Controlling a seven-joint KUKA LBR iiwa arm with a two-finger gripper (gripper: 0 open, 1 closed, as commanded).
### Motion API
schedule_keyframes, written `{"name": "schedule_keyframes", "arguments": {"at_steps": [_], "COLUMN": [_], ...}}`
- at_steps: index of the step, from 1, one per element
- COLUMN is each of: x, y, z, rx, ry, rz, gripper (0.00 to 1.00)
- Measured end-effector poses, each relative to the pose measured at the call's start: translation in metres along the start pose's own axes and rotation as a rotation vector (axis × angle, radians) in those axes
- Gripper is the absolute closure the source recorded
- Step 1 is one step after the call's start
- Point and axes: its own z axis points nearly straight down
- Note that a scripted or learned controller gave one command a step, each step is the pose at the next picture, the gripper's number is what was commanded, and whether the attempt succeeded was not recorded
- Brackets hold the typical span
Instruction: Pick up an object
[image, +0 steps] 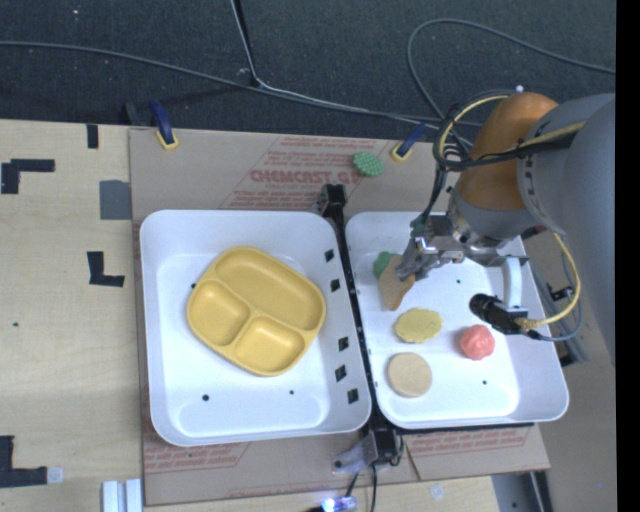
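The claw (420, 258) hangs low in the right bin (535, 395), just above a tan wedge-shaped piece (394, 291); whether it is pinching I cannot tell. A green piece (382, 264) lies just beside the wedge, with a yellow disc (418, 325), beige disc (409, 374) and red lump (477, 342) nearby. The left bin (170, 400) holds a yellow divided tray (256, 309).
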Motion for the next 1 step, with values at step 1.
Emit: {"name": "schedule_keyframes", "arguments": {"at_steps": [1], "x": [-0.0019], "y": [0.0014], "z": [-0.0426], "rx": [0.002], "ry": [0.000], "rz": [0.001], "gripper": [1.00]}}
